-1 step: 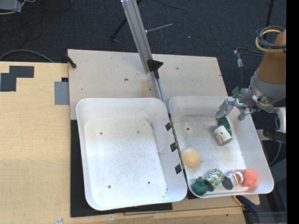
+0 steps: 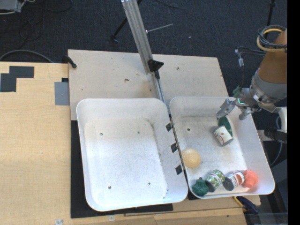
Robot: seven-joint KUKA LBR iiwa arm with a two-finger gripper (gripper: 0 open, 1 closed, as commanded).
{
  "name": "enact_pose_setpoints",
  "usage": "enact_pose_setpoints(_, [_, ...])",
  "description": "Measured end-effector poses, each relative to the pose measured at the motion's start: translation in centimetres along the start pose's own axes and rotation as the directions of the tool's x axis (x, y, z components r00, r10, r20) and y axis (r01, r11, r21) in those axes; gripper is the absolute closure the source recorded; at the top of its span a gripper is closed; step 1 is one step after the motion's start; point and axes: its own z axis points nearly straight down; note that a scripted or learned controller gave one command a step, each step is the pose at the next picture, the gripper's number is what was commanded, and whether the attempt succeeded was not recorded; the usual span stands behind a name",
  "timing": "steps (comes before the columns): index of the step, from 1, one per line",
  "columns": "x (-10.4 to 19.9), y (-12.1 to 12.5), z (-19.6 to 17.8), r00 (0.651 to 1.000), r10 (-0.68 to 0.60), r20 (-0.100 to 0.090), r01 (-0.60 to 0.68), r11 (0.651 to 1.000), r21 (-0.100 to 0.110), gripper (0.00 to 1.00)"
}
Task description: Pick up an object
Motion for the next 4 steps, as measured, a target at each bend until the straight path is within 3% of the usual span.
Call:
enact_pose_setpoints(2, [-0.2,-0.6,9.9,1.0,0.004,-0.003,-0.004,1.0,0.005,0.0])
enact_pose_setpoints(3, [-0.3,-0.5,8.6,1.0,0.005,-0.001,-0.005,1.0,0.001,1.0])
enact_pose_setpoints(4, [-0.8,-0.2,4.2,1.0,0.006,0.001,-0.006,1.0,-0.005,1.0])
